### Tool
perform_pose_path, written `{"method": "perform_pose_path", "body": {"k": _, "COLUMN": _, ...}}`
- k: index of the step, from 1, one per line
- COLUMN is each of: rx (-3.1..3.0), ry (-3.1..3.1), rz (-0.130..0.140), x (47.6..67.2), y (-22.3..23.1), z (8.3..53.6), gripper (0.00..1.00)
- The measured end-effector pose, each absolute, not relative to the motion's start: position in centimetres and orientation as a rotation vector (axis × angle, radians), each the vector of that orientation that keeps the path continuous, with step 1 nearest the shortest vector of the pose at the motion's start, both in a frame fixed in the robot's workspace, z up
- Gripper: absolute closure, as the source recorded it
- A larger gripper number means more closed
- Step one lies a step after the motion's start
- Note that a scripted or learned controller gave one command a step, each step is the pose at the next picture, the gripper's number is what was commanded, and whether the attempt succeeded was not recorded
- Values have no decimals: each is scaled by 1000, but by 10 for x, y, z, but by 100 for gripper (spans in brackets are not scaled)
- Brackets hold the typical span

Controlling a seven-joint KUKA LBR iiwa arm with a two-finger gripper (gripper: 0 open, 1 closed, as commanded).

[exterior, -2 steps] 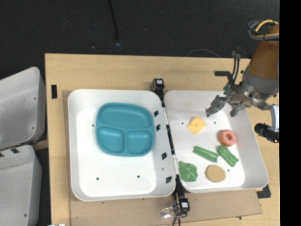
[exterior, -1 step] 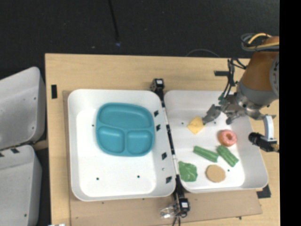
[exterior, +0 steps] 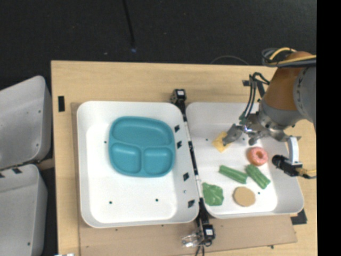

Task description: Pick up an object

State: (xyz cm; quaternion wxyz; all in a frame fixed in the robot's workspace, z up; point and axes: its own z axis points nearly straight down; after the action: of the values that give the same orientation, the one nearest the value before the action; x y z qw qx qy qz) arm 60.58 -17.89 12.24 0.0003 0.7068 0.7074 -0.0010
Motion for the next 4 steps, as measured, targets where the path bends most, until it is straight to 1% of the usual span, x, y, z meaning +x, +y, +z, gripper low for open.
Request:
{"method": "perform_pose_path", "body": {"k": 1, "rx": 2224, "ry": 2217, "rz": -1, "x": 606, "y": -180, "z": 101, "gripper": 0}}
{"method": "perform_pose_path", "body": {"k": 2, "rx": 2217, "ry": 2207, "rz": 10, "x": 610, "y": -182, "z": 118, "gripper": 100}}
{"method": "perform_pose_path", "body": {"k": 3, "rx": 2225, "ry": 2209, "rz": 4, "x": 605, "y": -188, "z": 179, "gripper": 100}}
{"method": "perform_pose_path", "body": {"k": 4, "rx": 2219, "ry": 2216, "rz": 3, "x": 607, "y": -192, "z": 223, "gripper": 100}}
